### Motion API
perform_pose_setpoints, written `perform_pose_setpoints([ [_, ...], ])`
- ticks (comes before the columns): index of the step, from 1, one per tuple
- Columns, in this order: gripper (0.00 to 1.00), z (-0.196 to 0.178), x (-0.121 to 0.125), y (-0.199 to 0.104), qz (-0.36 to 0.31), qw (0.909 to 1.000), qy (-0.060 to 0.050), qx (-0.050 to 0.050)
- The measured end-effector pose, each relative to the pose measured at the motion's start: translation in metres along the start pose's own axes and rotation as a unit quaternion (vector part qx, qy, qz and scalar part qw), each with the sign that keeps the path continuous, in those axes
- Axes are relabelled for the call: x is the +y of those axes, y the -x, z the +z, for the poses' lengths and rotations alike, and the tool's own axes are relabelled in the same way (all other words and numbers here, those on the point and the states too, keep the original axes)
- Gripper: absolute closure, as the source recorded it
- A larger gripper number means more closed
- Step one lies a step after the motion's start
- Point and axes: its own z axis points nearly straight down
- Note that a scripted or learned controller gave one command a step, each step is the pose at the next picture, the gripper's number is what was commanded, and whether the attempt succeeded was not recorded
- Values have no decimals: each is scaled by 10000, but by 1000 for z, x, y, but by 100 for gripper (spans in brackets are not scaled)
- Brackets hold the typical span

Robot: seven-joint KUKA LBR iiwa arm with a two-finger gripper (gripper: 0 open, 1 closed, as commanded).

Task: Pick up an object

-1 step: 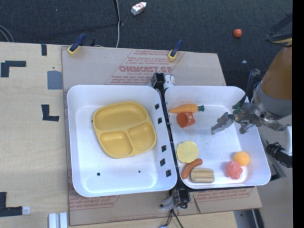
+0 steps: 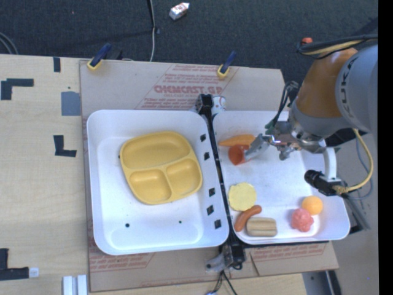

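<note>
The pincer (image 2: 249, 153) is seen low in the right bin (image 2: 276, 183), reaching in from the right, with the grey arm and its orange band (image 2: 322, 85) rising behind it toward the bench edge. Directly at its tip lies a small red piece (image 2: 236, 155), with an orange carrot-like piece (image 2: 236, 141) just above and beside it; contact between tip and red piece appears likely, but nothing is visibly held. Whether the pincer is apart or together cannot be told from this slant. The red piece is judged to be light, hollow toy food: stiff, smooth and somewhat slippery, not fragile, best taken across its narrower width near the middle so it is not squeezed out sideways. Well below the pincer are set a yellow round piece (image 2: 242, 196), a sausage (image 2: 248, 217) and a tan bun (image 2: 262, 227); further off toward the arm's side lie an orange ball (image 2: 312, 205) and a pink berry (image 2: 301, 220). Beyond the divider, in the left bin (image 2: 101, 165), a yellow divided tray (image 2: 161, 166) rests. The wrist is pitched downward and turned toward the divider.
</note>
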Motion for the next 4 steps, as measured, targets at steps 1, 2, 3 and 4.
perform_pose_setpoints([
  [1,0,83,38,-28,4,10000,11,-6],
  [2,0,73,83,-22,13,10000,-67,6],
  [3,0,79,59,-21,24,10000,-2,-6],
  [4,100,68,60,-21,16,10000,7,-4],
])
